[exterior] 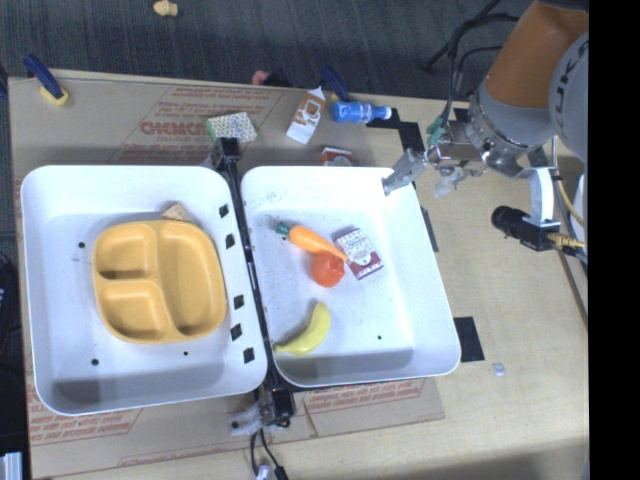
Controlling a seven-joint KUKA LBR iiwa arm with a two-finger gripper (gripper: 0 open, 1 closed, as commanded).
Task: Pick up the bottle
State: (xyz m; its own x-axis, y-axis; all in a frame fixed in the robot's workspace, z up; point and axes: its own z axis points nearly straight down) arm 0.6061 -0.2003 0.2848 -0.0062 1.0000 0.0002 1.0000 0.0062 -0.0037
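Note:
The bottle (pixel 355 113) is small and blue with a white cap. It lies on its side on the cardboard behind the right bin (pixel 425 308), outside both bins. My gripper (pixel 420 179) hangs over the far right corner of the right bin, to the right of the bottle and nearer the camera, well apart from it. Its fingers (pixel 401 174) stand open with nothing between them.
The right bin holds a carrot (pixel 310 238), an orange round piece (pixel 327 269), a maroon box (pixel 358 252) and a banana (pixel 308 331). A yellow divided plate (pixel 160 278) lies in the left bin (pixel 50 368). A small carton (pixel 307 116) and a green packet (pixel 232 126) lie near the bottle.

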